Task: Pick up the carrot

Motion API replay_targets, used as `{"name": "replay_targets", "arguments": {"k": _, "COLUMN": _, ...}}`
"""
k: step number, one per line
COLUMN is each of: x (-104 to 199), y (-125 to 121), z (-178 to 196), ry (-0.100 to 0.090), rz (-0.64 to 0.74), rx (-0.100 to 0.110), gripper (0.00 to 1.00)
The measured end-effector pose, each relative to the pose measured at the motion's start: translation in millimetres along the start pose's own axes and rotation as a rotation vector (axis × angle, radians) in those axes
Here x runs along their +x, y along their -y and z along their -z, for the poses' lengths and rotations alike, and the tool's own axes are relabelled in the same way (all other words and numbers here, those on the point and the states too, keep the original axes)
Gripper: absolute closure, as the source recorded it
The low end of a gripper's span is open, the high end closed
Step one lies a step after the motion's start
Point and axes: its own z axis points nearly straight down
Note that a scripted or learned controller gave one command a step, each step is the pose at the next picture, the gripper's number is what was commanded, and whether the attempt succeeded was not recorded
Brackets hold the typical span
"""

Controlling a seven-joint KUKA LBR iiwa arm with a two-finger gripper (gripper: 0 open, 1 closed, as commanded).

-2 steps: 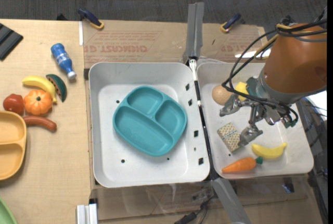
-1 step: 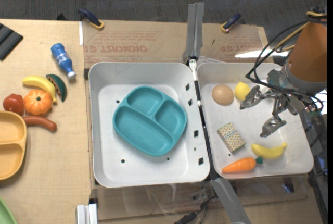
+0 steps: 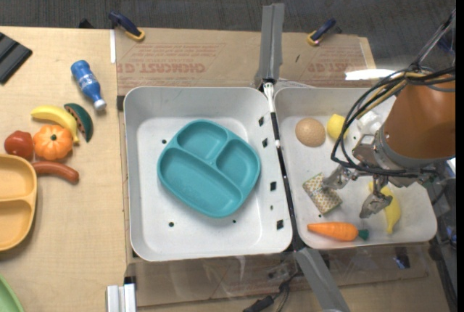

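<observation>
Carrot (image 3: 333, 231) flat by near wall of right bin (image 3: 428, 234), free for taking; gripper (image 3: 355, 192) just above, fingers spread and empty, poised to descend.

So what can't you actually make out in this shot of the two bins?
- Yellow thing behind the egg: the arm and its cables cover part of it.
- Banana in the right bin: the gripper hides its upper part.
- Orange plate on the bench: cut off by the left edge.
- Carrot: fully visible, lying free.
</observation>
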Motion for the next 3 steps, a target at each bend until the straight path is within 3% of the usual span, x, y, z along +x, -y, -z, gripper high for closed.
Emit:
{"name": "replay_targets", "arguments": {"k": 1, "x": 24.9, "y": 23.8, "z": 26.2, "ry": -0.002, "rz": 0.028, "rx": -0.006, "gripper": 0.00}}
{"name": "replay_targets", "arguments": {"k": 2, "x": -16.8, "y": -41.2, "z": 115.8, "ry": -0.002, "rz": -0.009, "rx": -0.005, "gripper": 0.00}}
{"name": "replay_targets", "arguments": {"k": 3, "x": -83.7, "y": -61.6, "z": 201.3, "ry": -0.001, "rz": 0.004, "rx": -0.006, "gripper": 0.00}}
